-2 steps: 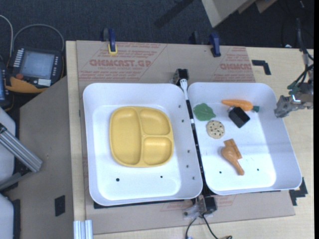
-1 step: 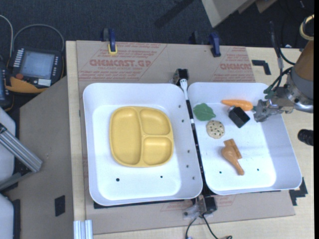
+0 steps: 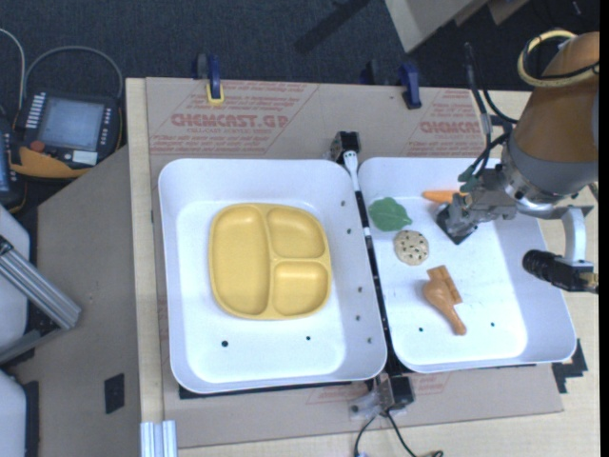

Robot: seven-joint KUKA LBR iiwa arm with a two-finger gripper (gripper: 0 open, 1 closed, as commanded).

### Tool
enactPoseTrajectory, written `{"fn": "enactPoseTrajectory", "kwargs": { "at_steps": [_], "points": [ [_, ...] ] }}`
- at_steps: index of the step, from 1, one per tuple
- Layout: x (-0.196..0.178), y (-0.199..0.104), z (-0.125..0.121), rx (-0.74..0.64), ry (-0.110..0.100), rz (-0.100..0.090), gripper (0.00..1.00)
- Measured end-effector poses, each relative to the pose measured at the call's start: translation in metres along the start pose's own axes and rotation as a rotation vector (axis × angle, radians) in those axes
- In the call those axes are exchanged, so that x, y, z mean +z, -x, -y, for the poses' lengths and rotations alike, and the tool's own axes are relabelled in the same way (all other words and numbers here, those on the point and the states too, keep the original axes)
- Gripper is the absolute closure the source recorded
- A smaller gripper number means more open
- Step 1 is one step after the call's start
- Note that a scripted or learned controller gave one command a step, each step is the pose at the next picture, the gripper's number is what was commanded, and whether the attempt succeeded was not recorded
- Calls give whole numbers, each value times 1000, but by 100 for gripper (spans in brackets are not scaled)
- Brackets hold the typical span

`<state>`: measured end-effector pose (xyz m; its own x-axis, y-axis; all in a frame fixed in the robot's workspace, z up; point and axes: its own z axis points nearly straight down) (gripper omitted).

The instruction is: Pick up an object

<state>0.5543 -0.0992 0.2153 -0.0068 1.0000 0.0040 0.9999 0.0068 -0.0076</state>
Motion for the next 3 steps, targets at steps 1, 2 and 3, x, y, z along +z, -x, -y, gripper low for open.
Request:
{"fn": "enactPoseTrajectory", "kwargs": {
  "at_steps": [1, 2, 3],
  "points": [
    [-7, -47, 2, 1, 1, 1, 100],
    [-15, -103, 1, 0, 5, 2, 100],
    [-12, -163, -8, -1, 5, 3, 100]
  ]
}}
